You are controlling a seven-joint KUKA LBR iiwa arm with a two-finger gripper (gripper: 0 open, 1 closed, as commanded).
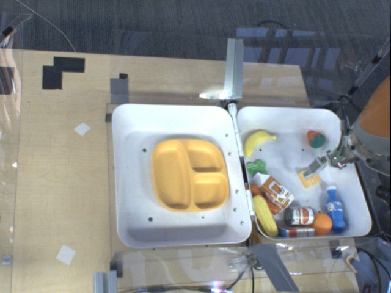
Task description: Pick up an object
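My gripper point(316, 165) reaches in from the right over the right bin point(287, 121), low above its floor. Just under its tip lies a small tan block point(308, 179); whether they touch is unclear. Along the bin's left side sit a yellow banana point(258, 141), a green toy point(256, 167), an orange-and-white carton point(275, 193) and a corn cob point(265, 215). At the front lie a can point(299, 217), an orange point(323, 223) and a blue bottle point(334, 208). A red-and-green ball point(316, 139) rests at the back right.
The left bin point(131, 163) holds a yellow divided plate point(189, 174) in its middle. A metal post point(234, 72) stands behind the seam between the bins. The arm's orange band point(376, 112) is at the right edge.
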